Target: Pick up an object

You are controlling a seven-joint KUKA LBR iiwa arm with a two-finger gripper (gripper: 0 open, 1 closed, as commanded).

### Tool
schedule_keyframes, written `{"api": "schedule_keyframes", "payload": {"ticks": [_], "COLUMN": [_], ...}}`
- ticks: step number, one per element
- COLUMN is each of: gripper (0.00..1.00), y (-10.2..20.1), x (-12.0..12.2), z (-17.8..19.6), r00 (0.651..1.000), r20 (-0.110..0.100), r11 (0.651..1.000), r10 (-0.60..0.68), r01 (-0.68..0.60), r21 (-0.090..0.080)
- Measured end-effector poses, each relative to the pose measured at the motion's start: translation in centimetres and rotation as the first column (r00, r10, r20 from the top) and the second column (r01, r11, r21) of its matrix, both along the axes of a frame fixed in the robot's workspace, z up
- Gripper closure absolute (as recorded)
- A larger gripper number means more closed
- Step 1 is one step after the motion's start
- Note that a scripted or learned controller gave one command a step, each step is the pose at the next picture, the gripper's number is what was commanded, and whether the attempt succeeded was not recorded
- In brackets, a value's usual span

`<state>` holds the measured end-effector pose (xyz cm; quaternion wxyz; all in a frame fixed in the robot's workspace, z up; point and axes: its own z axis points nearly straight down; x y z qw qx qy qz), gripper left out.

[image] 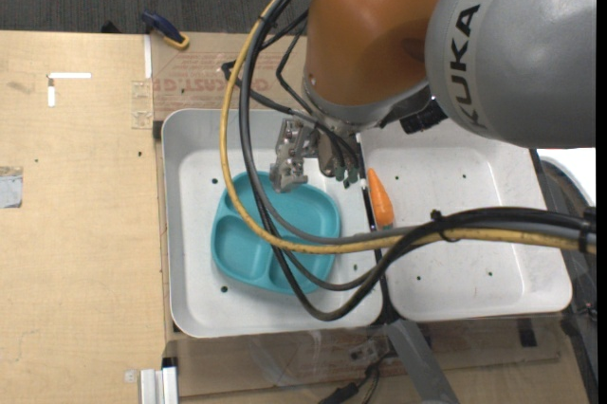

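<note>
A teal divided plate (pixel 275 231) lies in the left white bin (pixel 190 203), tilted toward the bin's near side. An orange carrot-shaped piece (pixel 380 199) rests on the ridge between the two bins. My gripper (pixel 313 173) hangs from the orange-banded wrist just over the plate's far rim, left of the orange piece. Its fingers (pixel 286 163) stand apart with nothing between them, so it is open. The arm's cables cross over the plate and hide part of it.
The right white bin (pixel 474 250) lies under the arm's grey link and a yellow-and-black cable bundle (pixel 455 231). A plywood bench top (pixel 76 203) spreads to the left of the bins. A blue-and-yellow clamp (pixel 163 27) lies at the bench's far edge.
</note>
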<state>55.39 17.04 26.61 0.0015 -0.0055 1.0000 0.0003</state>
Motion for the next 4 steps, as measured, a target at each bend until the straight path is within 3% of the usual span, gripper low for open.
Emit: {"api": "schedule_keyframes", "payload": {"ticks": [1, 2, 3, 4], "gripper": [1.00, 1.00, 1.00, 1.00], "y": [2.7, -0.7, 4.9, -5.2], "x": [-7.5, -4.5, -5.7, -1.8], "z": [-0.7, 2.3, -7.6, -5.2], "r00": [0.989, 0.732, 0.491, 0.147], "r20": [-0.002, 0.002, -0.002, 0.000], "r11": [0.989, 0.732, 0.491, 0.147], "r10": [0.145, 0.681, 0.871, 0.989], "r01": [-0.145, -0.681, -0.871, -0.989], "r21": [-0.001, -0.001, 0.000, -0.002]}}
